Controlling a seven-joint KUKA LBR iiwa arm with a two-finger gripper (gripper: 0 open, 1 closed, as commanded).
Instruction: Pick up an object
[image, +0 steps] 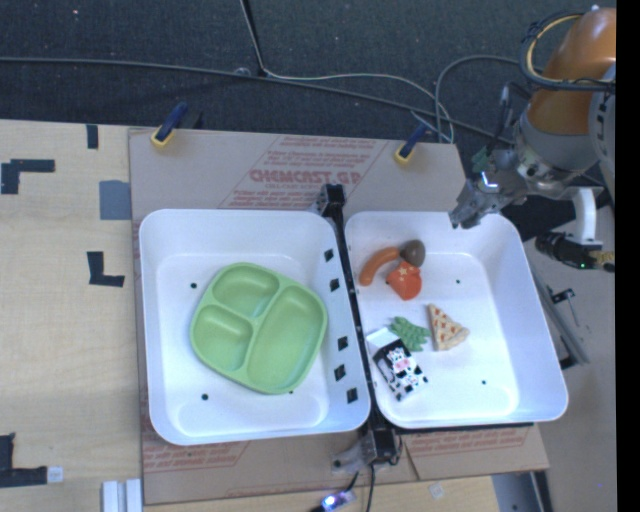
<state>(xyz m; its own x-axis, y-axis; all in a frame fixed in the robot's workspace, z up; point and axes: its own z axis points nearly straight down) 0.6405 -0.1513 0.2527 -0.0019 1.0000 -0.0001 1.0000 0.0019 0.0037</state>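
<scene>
Two white bins are sitting side by side on the bench. The left bin (160, 300) is holding one thing, a green divided plate (260, 325) with three compartments, lying flat and a little askew near the middle; it is looking like light, stiff plastic, wide and smooth, so its raised rim would likely be the only place two fingers could bite. The right bin (520, 340) is holding the likelier picks, six small toy foods clustered toward its left half: one orange sausage (378, 263) curving beside one brown mushroom-like piece (412, 252), one red piece (405, 283) sitting just below them, one green leafy piece (408, 332) touching one pizza slice (446, 328), and one black-and-white carton (401, 368) lying nearest the divider. All are probably light, hard and somewhat slick, not fragile; the carton is offering flat parallel sides, and the sausage a narrow middle, so either seems a fair place to pinch across. The gripper (468, 214) is hovering over the far right corner of the right bin, well apart from the toys, carrying nothing; whether its fingers are spread or pressed together I cannot tell.
</scene>
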